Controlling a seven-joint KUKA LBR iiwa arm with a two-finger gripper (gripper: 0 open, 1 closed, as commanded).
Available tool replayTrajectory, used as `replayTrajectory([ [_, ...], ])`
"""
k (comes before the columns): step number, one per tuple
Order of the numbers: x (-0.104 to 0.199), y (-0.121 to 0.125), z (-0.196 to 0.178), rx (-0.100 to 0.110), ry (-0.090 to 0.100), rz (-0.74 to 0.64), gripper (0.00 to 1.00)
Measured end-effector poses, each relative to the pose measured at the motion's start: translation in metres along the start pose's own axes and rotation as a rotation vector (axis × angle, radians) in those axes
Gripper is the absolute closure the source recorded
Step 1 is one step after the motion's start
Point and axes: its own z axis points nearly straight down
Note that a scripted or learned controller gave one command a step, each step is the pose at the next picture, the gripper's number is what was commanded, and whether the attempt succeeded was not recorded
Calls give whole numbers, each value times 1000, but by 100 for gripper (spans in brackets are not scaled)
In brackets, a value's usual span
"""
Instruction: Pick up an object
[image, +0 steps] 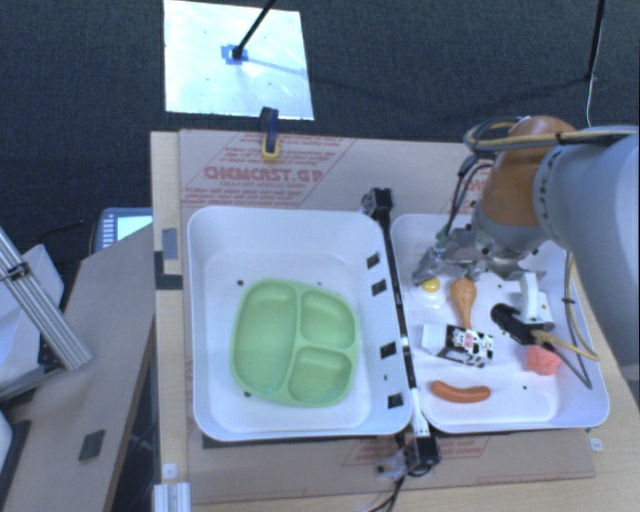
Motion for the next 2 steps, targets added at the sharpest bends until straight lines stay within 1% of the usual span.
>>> replayTrajectory([
  [1, 1, 4, -16, -11, 1, 0, 100],
  [2, 4, 1, -78, -5, 0, -4, 100],
])
